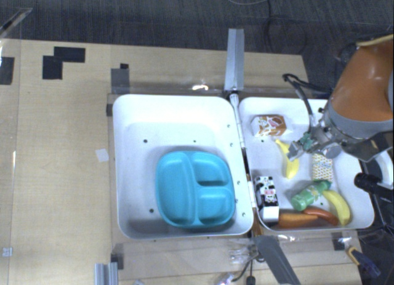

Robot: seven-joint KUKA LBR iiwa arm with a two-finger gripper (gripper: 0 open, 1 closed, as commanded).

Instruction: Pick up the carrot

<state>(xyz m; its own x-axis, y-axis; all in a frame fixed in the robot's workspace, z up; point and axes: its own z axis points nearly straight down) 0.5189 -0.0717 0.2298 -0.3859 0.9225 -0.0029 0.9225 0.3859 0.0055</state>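
Above right bin [367, 216], claw [306, 144], carrot [301, 218] apart.

Orange carrot [300, 218] — flat along right bin's [367, 218] near wall

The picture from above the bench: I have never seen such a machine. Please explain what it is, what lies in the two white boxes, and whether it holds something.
The camera looks down at a slant on two shallow bins. The grey and orange shape at the right is a robot arm; its gripper hovers over the right bin. I cannot see anything held in it. The left bin holds a blue divided plate. The right bin holds toy food: a carrot at the front edge, a banana, a green bottle and some small packets.
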